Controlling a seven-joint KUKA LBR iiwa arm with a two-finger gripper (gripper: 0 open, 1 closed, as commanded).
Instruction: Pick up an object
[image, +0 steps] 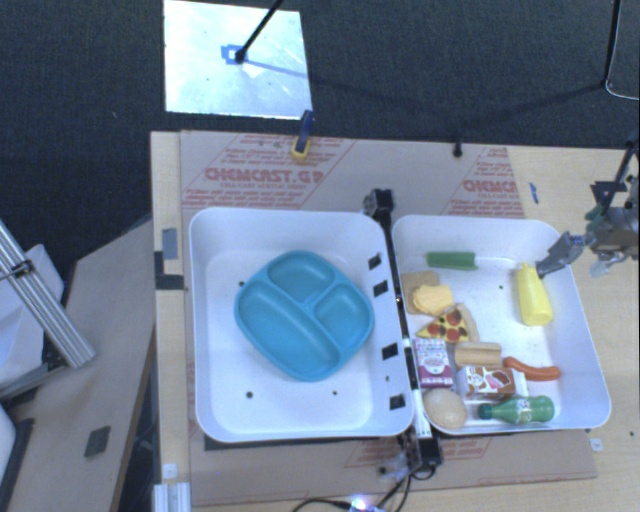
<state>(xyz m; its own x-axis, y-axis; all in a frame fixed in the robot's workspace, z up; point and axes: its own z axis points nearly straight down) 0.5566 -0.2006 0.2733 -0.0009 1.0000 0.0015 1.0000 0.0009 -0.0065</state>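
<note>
My gripper hangs at the right bin's far right corner, above its rim, open with nothing between its fingers. A yellow mustard bottle lies just left of and below it, a little apart. Further left lie a green pickle, a yellow cheese piece and a pizza slice. Toward the near side lie a bun, a red sausage, a green bottle, a pale egg-shaped piece and two small cartons.
The left bin holds a blue divided plate. Black clips line the wall between the bins. A yellow-and-blue clamp sits on the board behind the bins. A metal frame stands at the far left.
</note>
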